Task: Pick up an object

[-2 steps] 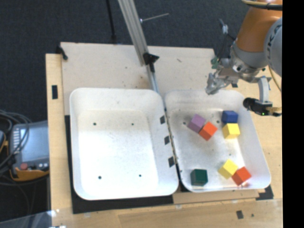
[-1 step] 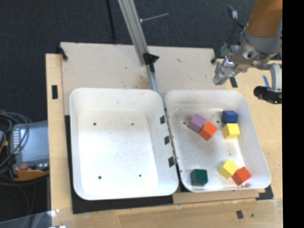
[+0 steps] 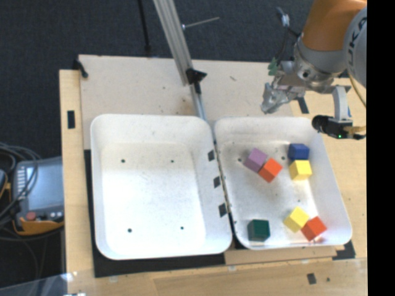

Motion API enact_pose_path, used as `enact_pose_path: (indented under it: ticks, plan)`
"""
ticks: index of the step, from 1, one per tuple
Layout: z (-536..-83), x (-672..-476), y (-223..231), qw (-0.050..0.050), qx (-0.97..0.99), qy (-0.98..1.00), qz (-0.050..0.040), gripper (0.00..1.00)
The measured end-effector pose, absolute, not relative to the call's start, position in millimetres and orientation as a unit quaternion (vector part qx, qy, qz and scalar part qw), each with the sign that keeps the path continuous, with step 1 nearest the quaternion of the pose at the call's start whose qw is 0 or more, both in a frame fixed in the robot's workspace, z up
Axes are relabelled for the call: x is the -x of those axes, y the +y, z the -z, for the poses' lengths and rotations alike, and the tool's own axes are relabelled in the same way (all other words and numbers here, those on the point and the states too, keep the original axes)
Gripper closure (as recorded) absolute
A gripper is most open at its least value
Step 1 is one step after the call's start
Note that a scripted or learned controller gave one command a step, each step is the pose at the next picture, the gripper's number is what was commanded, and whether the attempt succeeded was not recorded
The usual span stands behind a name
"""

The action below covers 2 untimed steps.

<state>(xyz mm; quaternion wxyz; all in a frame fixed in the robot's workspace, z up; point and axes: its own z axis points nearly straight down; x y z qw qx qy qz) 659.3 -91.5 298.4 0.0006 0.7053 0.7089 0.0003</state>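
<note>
Blocks, seven of them, lie in the right bin [image 3: 327,184], and any one could serve as the object to pick up. Going from left to right across the bench: the left bin [image 3: 154,184] sits beside it, their inner walls touching along the middle. In the right bin, a dark green block [image 3: 258,229] rests near the front left corner. Farther back, a purple block [image 3: 255,160] touches an orange block [image 3: 270,169]. To the right, a blue block [image 3: 298,151] lies just behind a yellow block [image 3: 300,169]. Near the front right corner, a second yellow block [image 3: 297,218] touches a red block [image 3: 314,227].

The gripper [image 3: 271,103] hangs above the bench just behind the far rim of the right bin, toward that rim's left half. Nothing is between its fingers; whether they are apart or together cannot be told, since they are small and blurred.

The relation that matters: every block lies forward of the gripper, toward the viewer, and below it. The purple and orange pair looks nearest, almost straight ahead of the gripper across the rim. The blue and yellow pair lies forward and a little to the right. The green block and the front right pair are well apart from the gripper, at the near wall. The blocks are roughly cubes with no long axis, though the purple and orange ones sit turned at an angle to the bin walls.
</note>
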Motion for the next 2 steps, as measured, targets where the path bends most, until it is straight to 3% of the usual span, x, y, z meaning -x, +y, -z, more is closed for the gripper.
enact_pose_path:
  ticks: [2]
  plan:
    - [-280, -642.0, 4, 0.0, -0.705, 0.709, -0.0001, 1.0]
